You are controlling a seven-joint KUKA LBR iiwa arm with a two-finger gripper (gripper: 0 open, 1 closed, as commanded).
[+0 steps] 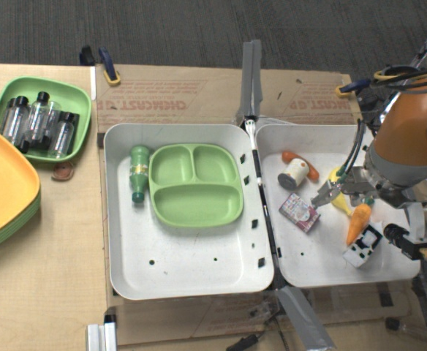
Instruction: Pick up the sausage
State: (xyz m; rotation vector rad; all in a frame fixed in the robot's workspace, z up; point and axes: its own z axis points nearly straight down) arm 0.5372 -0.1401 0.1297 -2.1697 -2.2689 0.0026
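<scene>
Sausage (302, 164) lay at twelve o'clock in the right bin (308, 269), partly behind a white cup (295, 172), pincer (329, 193) spread wide at its four o'clock, pink packet (299, 212), carrot (357, 223) nearby

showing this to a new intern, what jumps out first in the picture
The green divided plate in the left bin draws the eye, with a green bottle lying beside it. In the right bin, the arm's tool hovers among small toys, near an orange carrot and the sausage.
</scene>
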